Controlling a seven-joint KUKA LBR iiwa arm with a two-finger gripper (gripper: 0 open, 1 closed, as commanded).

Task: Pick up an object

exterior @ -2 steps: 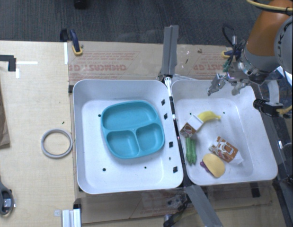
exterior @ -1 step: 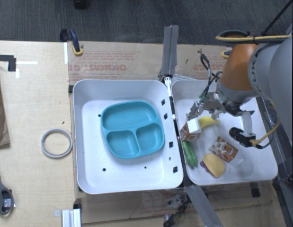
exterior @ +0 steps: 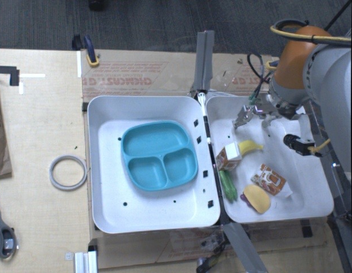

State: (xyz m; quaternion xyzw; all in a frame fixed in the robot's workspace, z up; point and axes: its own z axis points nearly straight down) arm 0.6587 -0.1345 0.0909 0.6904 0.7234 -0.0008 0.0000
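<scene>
End effector [exterior: 252, 115] located upper right of frame, above the back portion of the right bin [exterior: 318, 209]. Finger state impossible to tell: metal parts small, dark cabling overlapping, no object seen between them. Nothing judged held.

Candidate objects grouped lower and left of the end effector, in the centre and front of the right bin. Nearest: yellow banana [exterior: 251, 147], lying just beside a small carton [exterior: 228, 157], the two apparently touching. Further toward the lower frame: green vegetable [exterior: 227, 185] along the bin's left wall, red-and-white packet [exterior: 269, 180], and a round yellow-tan piece [exterior: 257, 198] just beside the packet.

Step in hand judged as approach, before descent. Recommended: choose the packet or the round piece, both with open floor around them; centre over the chosen item, descend straight, close only once the fingers straddle it. Banana riskier, since the carton crowds one side. Green vegetable poor choice, pressed near the wall with little finger room.

Left bin [exterior: 102, 198] carrying a blue divided tray [exterior: 160, 156]; not needed for this step.

Arm's grey body and orange band [exterior: 295, 61] cut off at right edge of frame. Dark fitting [exterior: 295, 143] on the wrist covering part of the bin's back right. Identity of the round piece uncertain. Worktop [exterior: 39, 124] at left carrying a ring [exterior: 68, 172].
</scene>
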